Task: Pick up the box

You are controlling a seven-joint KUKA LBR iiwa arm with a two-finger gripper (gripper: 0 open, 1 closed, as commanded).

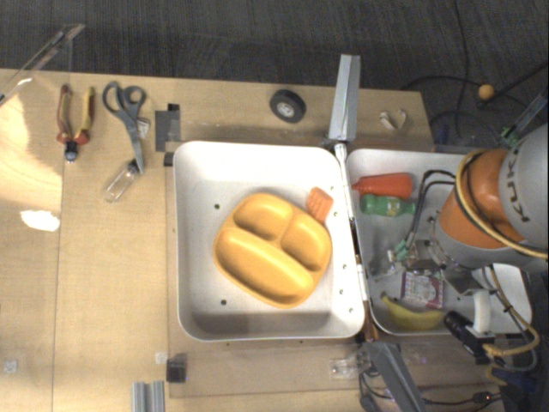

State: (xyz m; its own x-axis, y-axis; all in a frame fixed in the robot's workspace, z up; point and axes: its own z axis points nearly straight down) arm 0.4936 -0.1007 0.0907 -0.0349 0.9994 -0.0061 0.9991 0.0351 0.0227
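The bench (103, 299) is pale wood with a bright glare patch at its 9 o'clock side. Dark grey carpet (214, 15) runs along the 12 o'clock edge of the view.

At the bench's 10 o'clock corner lie one pair of red-handled pliers (74, 118) and, just beside them, one pair of grey scissors (129, 118). One black tape roll (287, 106) sits at 12 o'clock, near one upright grey metal post (346, 97).

There are two white bins. The left bin (197, 316) holds one large yellow moulded piece (273, 249) with three rounded lobes. One small orange item (319, 202) touches the piece at its 1 o'clock edge.

The right bin (364, 166) holds four loose things. One red-orange item (383, 184) lies at the bin's 11 o'clock corner. One green item (386, 204) lies just beside it, on its 6 o'clock side. One yellow banana (412, 313) lies along the bin's 6 o'clock wall. The single box (422, 290), small with purple and white print, lies flat on the floor of the bin. It touches the banana at the banana's 12 o'clock side.

The one arm (493, 204), with its orange band, reaches in from 3 o'clock. The gripper (418, 260) hangs over the box's 12 o'clock edge. I cannot tell whether the claw is apart or together, and the box is not seen lifted.
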